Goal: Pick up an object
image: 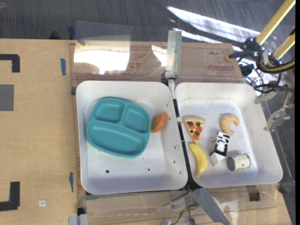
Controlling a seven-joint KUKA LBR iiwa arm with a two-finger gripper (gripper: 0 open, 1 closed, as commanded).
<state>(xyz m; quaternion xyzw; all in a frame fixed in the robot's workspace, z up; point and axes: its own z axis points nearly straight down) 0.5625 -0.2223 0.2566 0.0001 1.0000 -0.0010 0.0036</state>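
The left white bin (89, 90) holds a teal divided plate (117, 127), with a small orange-brown food piece (159, 122) against the plate's right edge. In the right white bin (211, 93) lie a pizza slice (194, 128), a croissant (228, 122), a yellow banana (199, 159), a black-and-white carton (220, 146) lying on its side, and a small beige can (239, 161) on its side. The carton and the can lie close together near the front right corner. All the objects rest on the bin floors.
A clear panel and cardboard (206, 64) stand behind the bins. Yellow struts and black cables (267, 41) crowd the top right corner. Metal fittings (279, 114) sit just outside the right bin's right rim. The wooden bench (33, 125) stretches to the left.
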